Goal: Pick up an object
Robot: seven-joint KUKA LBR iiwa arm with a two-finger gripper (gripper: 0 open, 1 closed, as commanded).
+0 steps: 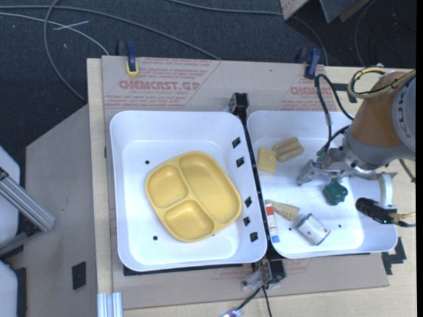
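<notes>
Yellow plastic, a three-compartment plate (pixel 192 195), is seen lying in the left bin (pixel 125 144). In the right bin (pixel 370 240), the gripper (pixel 322 172) is held low with its fingers spread apart, and nothing is seen between them. A dark green object (pixel 335 191) lies just beside it, possibly touching one finger, though this cannot be made out. Two tan blocks (pixel 280 153) are found near the bin's far left corner, a tan cone (pixel 287 209) and a small grey cylinder (pixel 312 229) towards its near edge.
</notes>
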